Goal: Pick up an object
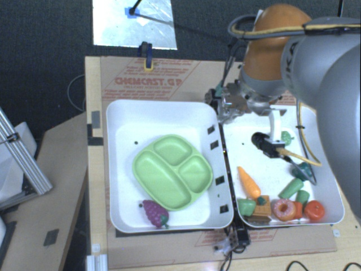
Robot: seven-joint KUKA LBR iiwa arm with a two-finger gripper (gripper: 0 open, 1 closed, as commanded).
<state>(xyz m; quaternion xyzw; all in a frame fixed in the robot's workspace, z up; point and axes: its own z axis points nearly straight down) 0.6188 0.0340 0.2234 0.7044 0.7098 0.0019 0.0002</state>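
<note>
My gripper [221,107] hangs over the far left corner of the right bin [334,192], close to the wall shared by the two bins. Nothing can be made out in its grasp. Toy food lies along the near side of the right bin: an orange carrot [248,182], a pink-frosted donut [281,209], a red tomato [314,209], a green vegetable [290,187] and a green leafy piece [246,206]. A small green piece [286,136] lies farther back, under the arm. All of these are well in front of the gripper.
The left bin [121,129] holds a green divided plate [172,171] and a bunch of purple grapes [154,212] near its front wall. A blue and yellow clamp [147,55] sits on the cardboard behind the bins.
</note>
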